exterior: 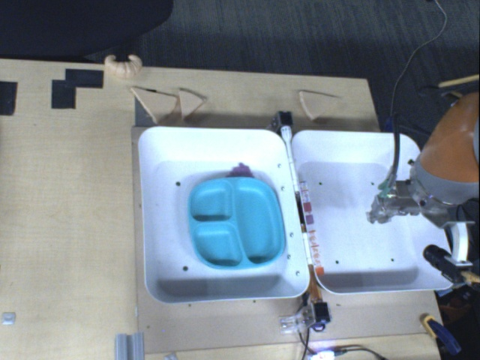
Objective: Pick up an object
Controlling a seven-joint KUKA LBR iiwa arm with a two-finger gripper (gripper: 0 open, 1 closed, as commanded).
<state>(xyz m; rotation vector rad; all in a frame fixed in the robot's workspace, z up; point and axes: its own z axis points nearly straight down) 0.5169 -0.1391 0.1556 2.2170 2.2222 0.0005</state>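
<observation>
A light blue tray with three compartments lies in the left bin. A small purple object peeks out from behind the tray's far edge, mostly hidden. My gripper hangs over the right part of the right bin, well away from the tray. Its grey wrist and orange band come in from the right edge. Nothing shows under or beside the gripper on the bin floor.
A ridge with a red-marked strip divides the two bins. Small clips and cables sit at the front of the divider. A black cable runs down to the wrist. The wooden bench spreads to the left.
</observation>
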